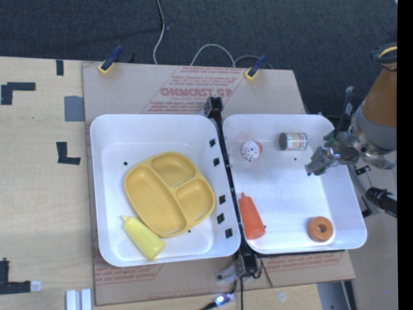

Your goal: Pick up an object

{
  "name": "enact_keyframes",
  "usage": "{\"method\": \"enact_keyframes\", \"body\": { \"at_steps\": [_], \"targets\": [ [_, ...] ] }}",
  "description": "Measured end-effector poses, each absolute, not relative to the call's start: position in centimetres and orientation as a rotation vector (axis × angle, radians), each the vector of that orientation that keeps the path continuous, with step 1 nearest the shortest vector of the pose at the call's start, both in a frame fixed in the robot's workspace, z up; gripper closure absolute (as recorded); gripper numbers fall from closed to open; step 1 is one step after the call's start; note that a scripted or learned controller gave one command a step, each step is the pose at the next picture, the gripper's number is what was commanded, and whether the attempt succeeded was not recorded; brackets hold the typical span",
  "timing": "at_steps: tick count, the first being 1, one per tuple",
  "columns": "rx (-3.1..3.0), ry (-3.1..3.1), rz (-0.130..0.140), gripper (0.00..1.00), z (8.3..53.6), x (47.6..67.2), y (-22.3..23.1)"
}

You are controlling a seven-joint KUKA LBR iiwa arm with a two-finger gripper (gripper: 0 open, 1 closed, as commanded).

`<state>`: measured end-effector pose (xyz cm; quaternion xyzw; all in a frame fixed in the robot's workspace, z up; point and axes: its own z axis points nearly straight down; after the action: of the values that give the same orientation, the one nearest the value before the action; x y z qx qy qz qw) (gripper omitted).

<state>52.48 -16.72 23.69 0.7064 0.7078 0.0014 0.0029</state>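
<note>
The right bin (284,192) holds a white ball with red dots (251,150), a small jar lying on its side (293,141), an orange-red bottle (251,217) along the left wall and a brown donut (320,228) at the front right. My gripper (320,161) hangs over the right side of this bin, right of the jar and above the donut. It is apart from all of them, with nothing seen in it.
The left bin (110,141) bears a yellow divided plate (170,192) and a yellow squeeze bottle (143,237) at its front. A black divider (222,173) runs between the bins. The arm's orange band (386,95) stands at the right edge.
</note>
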Motion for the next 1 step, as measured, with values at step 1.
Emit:
{"method": "enact_keyframes", "body": {
  "at_steps": [1],
  "targets": [
    [2.215,2.220,0.003,1.00,28.96,52.61,-16.71]
  ]
}}
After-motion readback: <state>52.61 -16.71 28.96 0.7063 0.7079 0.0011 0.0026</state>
